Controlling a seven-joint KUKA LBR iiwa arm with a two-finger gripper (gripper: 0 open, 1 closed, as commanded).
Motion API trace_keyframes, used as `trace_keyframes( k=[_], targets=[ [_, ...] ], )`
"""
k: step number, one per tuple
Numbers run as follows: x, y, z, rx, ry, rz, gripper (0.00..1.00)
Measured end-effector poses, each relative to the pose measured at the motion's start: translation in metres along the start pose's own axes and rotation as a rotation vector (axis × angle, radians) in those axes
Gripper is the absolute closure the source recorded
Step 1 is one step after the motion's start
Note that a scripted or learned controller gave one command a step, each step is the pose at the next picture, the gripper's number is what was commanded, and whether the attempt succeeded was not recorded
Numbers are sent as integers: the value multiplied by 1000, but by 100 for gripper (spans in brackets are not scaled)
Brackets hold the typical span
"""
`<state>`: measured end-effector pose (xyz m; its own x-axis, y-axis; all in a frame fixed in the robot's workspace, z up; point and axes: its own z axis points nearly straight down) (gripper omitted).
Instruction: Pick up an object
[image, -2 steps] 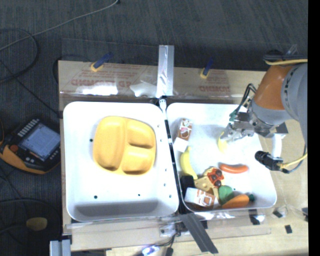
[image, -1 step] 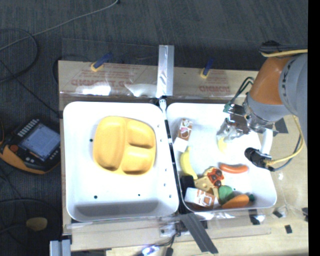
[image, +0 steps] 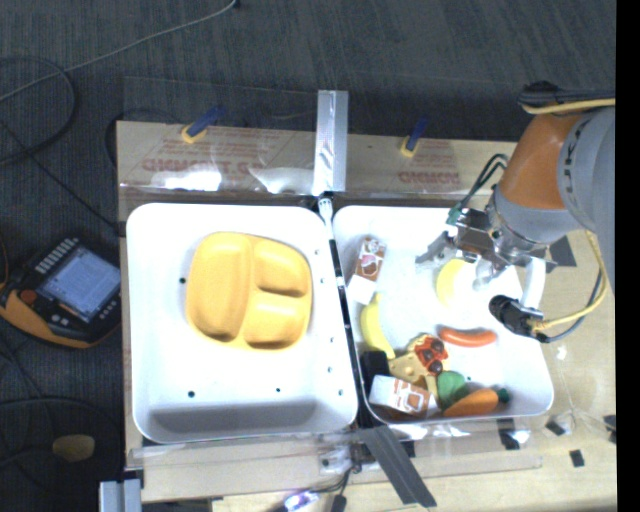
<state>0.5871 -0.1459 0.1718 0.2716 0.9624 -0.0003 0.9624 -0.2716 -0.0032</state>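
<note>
My gripper (image: 462, 262) hangs over the upper part of the right bin (image: 540, 395), with the arm coming in from the right. Its fingers (image: 433, 250) stand spread apart, so it is open. A pale yellow round fruit (image: 450, 283) lies on the bin floor right under and just in front of the fingertips. I cannot tell whether the fingers touch it. Lower in the bin lie a red sausage (image: 466, 337), a banana (image: 373, 328), an orange carrot (image: 470, 403), a green piece (image: 450, 383) and a brown packet (image: 369, 260).
The left bin (image: 160, 400) holds a yellow divided plate (image: 249, 290). A red-and-white carton (image: 404, 398) and a small red toy (image: 430, 350) crowd the right bin's front. A cable loops off the wrist (image: 570, 315) over the bin's right rim.
</note>
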Motion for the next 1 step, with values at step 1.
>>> trace_keyframes(
  k=[1],
  targets=[
    [-32,38,83,-10,-2,-113,0]
  ],
)
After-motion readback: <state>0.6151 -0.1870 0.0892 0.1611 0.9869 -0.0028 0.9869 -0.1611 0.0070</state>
